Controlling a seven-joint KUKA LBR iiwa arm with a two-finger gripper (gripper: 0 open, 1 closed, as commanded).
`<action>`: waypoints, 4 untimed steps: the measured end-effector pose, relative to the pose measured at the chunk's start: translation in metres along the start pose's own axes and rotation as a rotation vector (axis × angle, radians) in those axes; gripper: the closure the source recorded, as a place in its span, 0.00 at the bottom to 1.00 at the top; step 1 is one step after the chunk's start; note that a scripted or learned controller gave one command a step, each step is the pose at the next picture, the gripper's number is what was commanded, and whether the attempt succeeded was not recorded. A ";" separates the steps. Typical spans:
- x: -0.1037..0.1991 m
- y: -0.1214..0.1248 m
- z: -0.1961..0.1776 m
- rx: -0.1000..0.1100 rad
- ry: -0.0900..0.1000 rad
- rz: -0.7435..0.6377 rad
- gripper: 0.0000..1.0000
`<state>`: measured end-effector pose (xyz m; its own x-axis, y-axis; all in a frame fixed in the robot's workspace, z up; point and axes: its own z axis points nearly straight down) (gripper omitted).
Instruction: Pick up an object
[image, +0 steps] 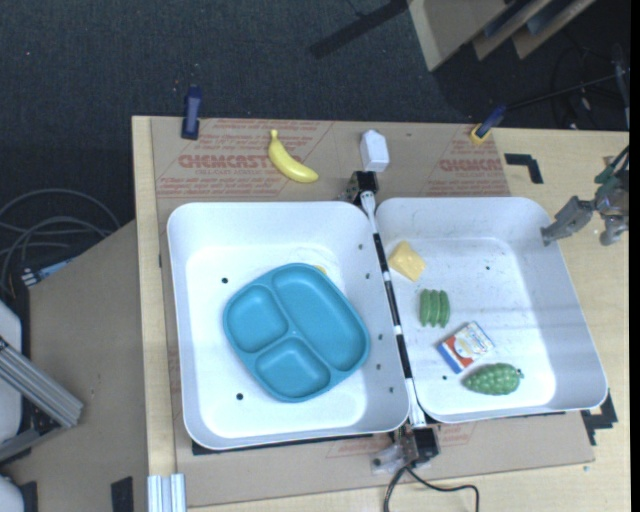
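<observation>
Over the right edge of the right bin (590, 372) I see the gripper (585, 222) hanging with its two grey fingers spread apart and nothing between them, so no object is picked yet. The candidates lie well left of it, in a loose line near the divider: a yellow block (406, 261), green pods (433, 307), a small carton (465, 346) and a bumpy green fruit (492, 379). My main worry is the rim. The gripper sits right above the bin's wall, and a straight descent from there would, I judge, strike the lip or close on bare white floor. The carton and the fruit lie just beside each other, perhaps touching, so a grasp aimed at one could nudge the other or catch both and drop them. The carton looks flat and may slip out under the fingertips. The pods are low and narrow and would be easy to miss. The block lies close to the divider, which leaves little room for a finger on that side. I would count the fruit the safest target, since it is rounded and stands proud of the floor. The blue tray (293, 330) in the left bin (180, 232) and the banana (290, 160) on the bench are further off and look poor choices from here.
</observation>
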<state>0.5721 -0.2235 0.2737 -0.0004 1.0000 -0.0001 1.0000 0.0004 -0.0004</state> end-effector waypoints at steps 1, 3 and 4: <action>0.066 0.002 0.064 0.001 0.002 -0.001 0.00; 0.126 -0.021 0.190 0.001 0.001 0.001 0.00; 0.122 -0.037 0.189 0.002 0.001 0.001 0.00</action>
<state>0.5349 -0.1019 0.0843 0.0003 1.0000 0.0014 1.0000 -0.0003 -0.0028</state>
